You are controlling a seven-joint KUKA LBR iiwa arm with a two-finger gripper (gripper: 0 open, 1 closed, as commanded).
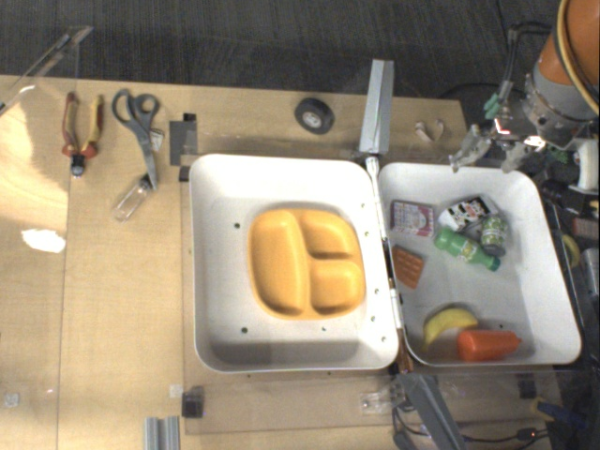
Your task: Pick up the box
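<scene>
Box (412, 218) was what I had to reach: small and pink, it lay flat in the right bin (553, 279), close to the wall that this bin shares with the left bin (216, 251). My claw (494, 147) hung over the far rim of the right bin, and its fingers seemed to stand apart. From the claw, the box lay nearer to the camera and toward the left bin. An orange packet (409, 265) lay just beside the box.
</scene>
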